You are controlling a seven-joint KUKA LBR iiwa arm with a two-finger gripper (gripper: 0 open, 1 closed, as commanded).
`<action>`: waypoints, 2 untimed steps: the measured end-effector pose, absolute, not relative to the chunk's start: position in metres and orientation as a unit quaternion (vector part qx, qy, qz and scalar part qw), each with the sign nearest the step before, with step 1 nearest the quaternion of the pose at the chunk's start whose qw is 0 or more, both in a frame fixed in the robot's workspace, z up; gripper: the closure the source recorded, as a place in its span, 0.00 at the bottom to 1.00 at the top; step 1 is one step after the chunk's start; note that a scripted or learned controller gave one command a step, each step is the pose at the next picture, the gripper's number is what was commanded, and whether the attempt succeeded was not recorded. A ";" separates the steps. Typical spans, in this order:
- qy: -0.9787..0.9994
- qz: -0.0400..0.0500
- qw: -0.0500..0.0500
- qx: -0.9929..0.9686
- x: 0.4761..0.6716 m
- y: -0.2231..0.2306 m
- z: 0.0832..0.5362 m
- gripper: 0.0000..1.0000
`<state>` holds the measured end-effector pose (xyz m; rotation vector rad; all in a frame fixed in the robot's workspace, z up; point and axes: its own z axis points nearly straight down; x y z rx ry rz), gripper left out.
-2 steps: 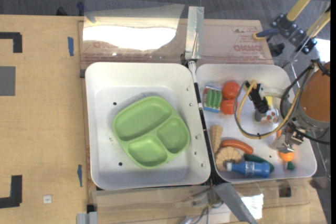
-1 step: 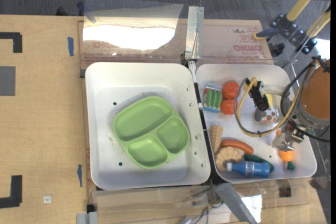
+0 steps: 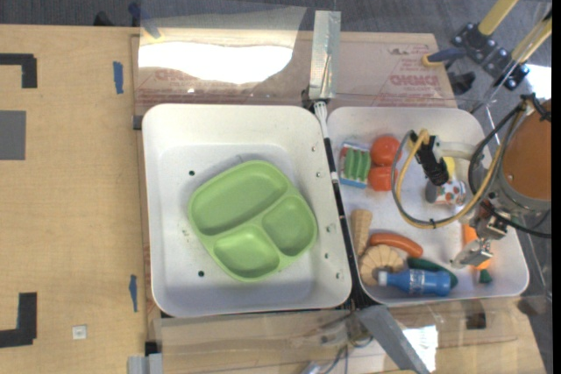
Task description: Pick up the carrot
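A long orange piece with a dark green end, which I take for the carrot [image 3: 396, 241], lies in the right bin [image 3: 513, 283] near its front, above a blue bottle [image 3: 419, 280]. My gripper [image 3: 476, 251] hangs low over the bin's right front part, about a hand's width to the right of the carrot and apart from it. Small orange bits [image 3: 472, 233] show right beside the gripper and another [image 3: 483, 278] just in front of it; what they are is unclear.
The right bin also holds two orange-red balls [image 3: 384, 150], a green and red pack [image 3: 355, 164], a cone [image 3: 363, 228], a round cracker [image 3: 379, 259] and a small white toy [image 3: 450, 190]. A green divided plate [image 3: 252, 219] sits in the left bin [image 3: 166, 144].
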<state>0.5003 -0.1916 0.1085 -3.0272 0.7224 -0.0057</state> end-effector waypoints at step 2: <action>0.311 -0.002 0.004 -0.951 0.500 -0.190 0.089 0.00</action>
